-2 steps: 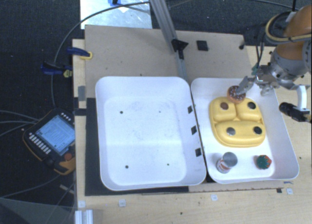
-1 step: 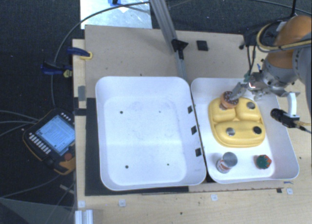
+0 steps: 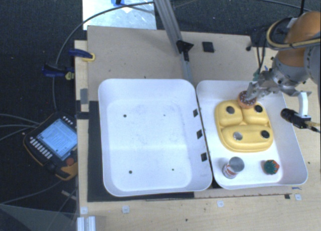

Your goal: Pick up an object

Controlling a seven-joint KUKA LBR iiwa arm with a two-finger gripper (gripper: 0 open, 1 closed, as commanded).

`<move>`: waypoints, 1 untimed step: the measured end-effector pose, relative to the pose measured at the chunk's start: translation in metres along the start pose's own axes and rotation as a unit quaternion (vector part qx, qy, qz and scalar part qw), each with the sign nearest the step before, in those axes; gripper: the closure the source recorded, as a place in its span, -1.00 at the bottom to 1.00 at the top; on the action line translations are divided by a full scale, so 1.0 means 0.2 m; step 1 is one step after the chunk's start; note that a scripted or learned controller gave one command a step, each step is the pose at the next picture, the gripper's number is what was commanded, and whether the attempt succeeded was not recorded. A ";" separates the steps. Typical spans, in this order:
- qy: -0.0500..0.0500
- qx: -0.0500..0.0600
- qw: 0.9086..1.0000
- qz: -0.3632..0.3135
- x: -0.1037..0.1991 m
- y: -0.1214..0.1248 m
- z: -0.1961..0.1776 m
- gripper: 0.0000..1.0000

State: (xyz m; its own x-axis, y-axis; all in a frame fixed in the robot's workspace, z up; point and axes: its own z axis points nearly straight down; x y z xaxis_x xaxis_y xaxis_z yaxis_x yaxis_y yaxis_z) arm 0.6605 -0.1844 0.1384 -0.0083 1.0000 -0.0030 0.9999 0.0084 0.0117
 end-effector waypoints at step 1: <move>0.000 0.001 1.000 0.002 -0.03 0.01 -0.32 1.00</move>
State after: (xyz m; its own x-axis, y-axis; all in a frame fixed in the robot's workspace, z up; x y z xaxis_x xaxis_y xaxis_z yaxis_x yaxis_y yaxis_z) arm 0.6627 -0.1897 0.2032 -0.0051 1.0000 -0.0027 0.9999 0.0051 0.0088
